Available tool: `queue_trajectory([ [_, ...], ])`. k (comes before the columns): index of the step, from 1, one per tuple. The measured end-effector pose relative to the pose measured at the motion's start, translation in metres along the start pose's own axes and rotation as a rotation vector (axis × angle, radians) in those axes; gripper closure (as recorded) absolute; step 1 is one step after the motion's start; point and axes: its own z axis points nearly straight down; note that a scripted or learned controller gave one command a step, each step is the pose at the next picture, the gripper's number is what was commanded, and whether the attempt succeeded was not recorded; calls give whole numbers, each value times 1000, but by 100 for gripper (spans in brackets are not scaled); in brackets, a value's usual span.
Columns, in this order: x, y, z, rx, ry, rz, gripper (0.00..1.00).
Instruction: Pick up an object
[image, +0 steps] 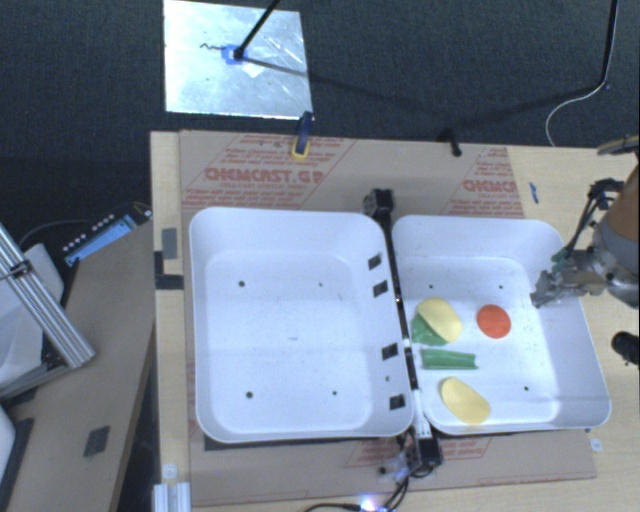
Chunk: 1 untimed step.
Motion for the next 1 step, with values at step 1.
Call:
queue_trajectory([
  [1,46,-14,55,10,8,-9,100],
])
